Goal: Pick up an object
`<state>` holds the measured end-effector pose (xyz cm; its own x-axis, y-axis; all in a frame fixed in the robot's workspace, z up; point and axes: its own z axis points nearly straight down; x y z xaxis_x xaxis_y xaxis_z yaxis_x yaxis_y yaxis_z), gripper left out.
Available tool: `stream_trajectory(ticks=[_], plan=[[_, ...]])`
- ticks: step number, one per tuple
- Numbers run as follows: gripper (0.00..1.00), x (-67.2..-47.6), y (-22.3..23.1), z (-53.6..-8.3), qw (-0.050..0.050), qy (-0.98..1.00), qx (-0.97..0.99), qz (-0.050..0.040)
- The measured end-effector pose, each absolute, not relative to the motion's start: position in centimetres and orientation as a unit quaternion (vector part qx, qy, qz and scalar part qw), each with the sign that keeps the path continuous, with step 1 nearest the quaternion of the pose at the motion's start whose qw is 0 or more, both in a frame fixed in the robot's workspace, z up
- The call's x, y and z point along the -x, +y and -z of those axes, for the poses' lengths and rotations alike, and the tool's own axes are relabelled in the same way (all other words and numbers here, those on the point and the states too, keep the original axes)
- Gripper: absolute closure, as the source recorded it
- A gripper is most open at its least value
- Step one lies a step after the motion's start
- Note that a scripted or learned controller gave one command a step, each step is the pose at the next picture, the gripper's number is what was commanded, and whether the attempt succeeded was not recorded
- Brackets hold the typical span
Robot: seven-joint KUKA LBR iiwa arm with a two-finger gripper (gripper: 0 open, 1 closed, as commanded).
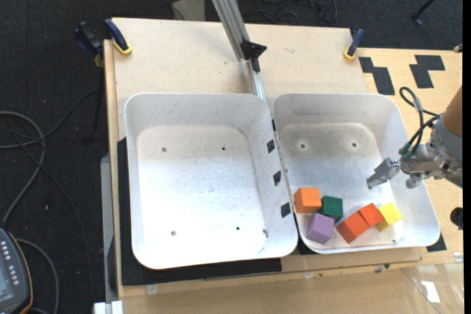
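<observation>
Several small blocks lie in the front part of the right bin (335,110): an orange cube (307,198), a green cube (332,207), a purple cube (320,227), a larger orange-red block (359,222) and a yellow cube (389,214). My gripper (396,179) hangs at the bin's right side, just above and behind the yellow cube. Its two fingers stand apart, open, with nothing between them. One grey finger (381,173) points down to the left toward the blocks.
The left bin (140,129) lies beside the right one, their rims meeting at the middle. A slanted metal rail (224,0) runs from the back down to the bins' junction. Clamps sit at the bench's back corners.
</observation>
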<state>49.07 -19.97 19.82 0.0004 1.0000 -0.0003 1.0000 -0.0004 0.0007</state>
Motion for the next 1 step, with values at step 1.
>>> stream_trajectory(ticks=[1], plan=[[0.0, -50.07, -15.12, -9.41, 0.001, 0.708, -0.706, -0.0009]])
